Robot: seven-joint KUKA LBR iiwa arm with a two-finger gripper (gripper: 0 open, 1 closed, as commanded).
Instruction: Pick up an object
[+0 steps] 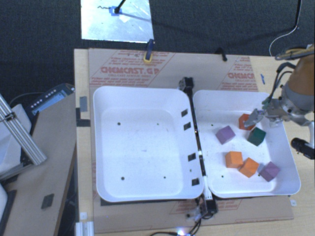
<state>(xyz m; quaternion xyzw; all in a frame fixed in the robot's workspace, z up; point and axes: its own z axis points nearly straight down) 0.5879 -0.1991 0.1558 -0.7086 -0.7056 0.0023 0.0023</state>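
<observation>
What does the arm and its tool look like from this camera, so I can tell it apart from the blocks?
The arm comes in from the right: an orange-tan band above the wrist, with a grey metal section below it. Thin cables loop beside it at the top. The tool is a small grey metallic piece at the arm's end, much duller than the coloured blocks in the right bin.

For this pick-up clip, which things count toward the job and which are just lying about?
Job: gripper; red block, green block, two purple blocks, two orange blocks; right bin.

Lying about: left bin, yellow clamp, metal sheet.
</observation>
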